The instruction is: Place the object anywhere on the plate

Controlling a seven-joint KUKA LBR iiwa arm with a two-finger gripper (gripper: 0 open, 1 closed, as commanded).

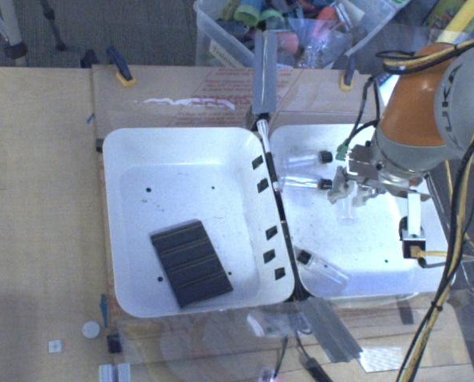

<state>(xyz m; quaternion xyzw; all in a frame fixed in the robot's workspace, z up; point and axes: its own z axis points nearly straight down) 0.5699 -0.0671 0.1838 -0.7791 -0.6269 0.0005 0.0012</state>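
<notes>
A dark grey ribbed plate (pixel 190 263) lies flat in the left bin (pixel 134 161), near its front. Three clear tubes with black caps lie in the right bin (pixel 380 253): one (pixel 307 159) at the back left, a second (pixel 302 184) just in front of it, and a third (pixel 323 269) near the front left. My gripper (pixel 349 200) hangs over the middle of the right bin, just right of the second tube's cap. Whether anything sits in it is too blurred to tell.
A ridge with black clips (pixel 269 213) separates the two bins. Behind the bench stands a clear tub of coloured toys (pixel 301 10). Cables (pixel 452 237) run down the arm's right side. Small bits (pixel 90 329) lie on the bench at the front left.
</notes>
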